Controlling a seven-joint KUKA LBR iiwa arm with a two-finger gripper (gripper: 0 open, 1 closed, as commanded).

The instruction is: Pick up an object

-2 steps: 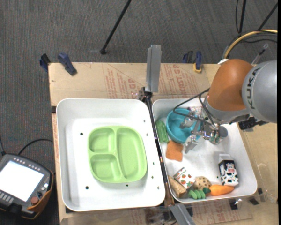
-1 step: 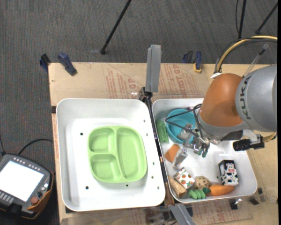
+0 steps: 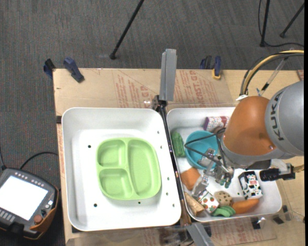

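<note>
One gripper [image 3: 214, 174] is hanging low in the right bin [image 3: 271, 196]; its metal parts are blurring into the clutter, so whether it is open or closed cannot be told. One orange block [image 3: 190, 177] is lying just to its left, long axis running slantwise across the bin. One teal bowl [image 3: 197, 146] is sitting behind, partly hidden by the arm [image 3: 256, 129]. One green three-compartment plate [image 3: 128, 168] is lying in the left bin [image 3: 74, 137]. Two bins are standing side by side.

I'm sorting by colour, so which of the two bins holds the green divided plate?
The left bin: the green divided plate lies alone in it, while the right bin holds the small toys.
</note>
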